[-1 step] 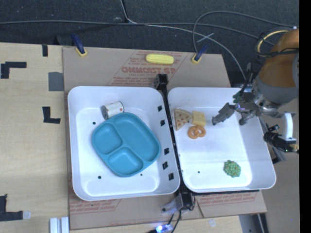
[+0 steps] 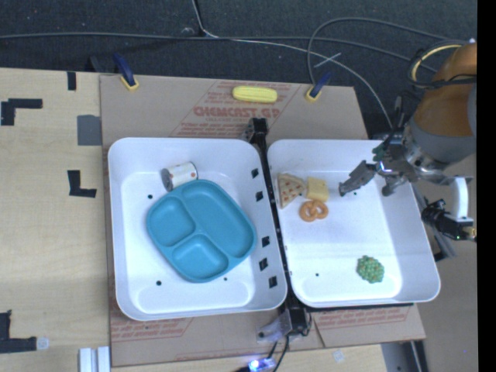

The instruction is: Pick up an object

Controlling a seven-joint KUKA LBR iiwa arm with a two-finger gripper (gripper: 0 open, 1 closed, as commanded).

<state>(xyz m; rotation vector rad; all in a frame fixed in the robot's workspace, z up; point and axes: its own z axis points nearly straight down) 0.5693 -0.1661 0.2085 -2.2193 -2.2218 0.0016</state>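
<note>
The right bin [image 2: 403, 285] holds a tan waffle wedge [image 2: 290, 188], a yellow cheese block [image 2: 318, 187], an orange pretzel [image 2: 313, 211] and a green broccoli piece [image 2: 370, 270]. My gripper [image 2: 370, 183] hangs over the bin's upper right part, to the right of the cheese block. It stands open, with nothing between its dark fingers [image 2: 353, 182]. The left bin [image 2: 124, 285] holds a blue divided plate [image 2: 200, 229] and a small white can [image 2: 180, 175] lying on its side.
A yellow banana-shaped toy [image 2: 254, 94] lies on the cardboard behind the bins. Blue clamps [image 2: 125, 74] hold the cardboard's back corners. Cables run across the dark floor behind. The arm's grey body [image 2: 442, 130] overhangs the right bin's right rim.
</note>
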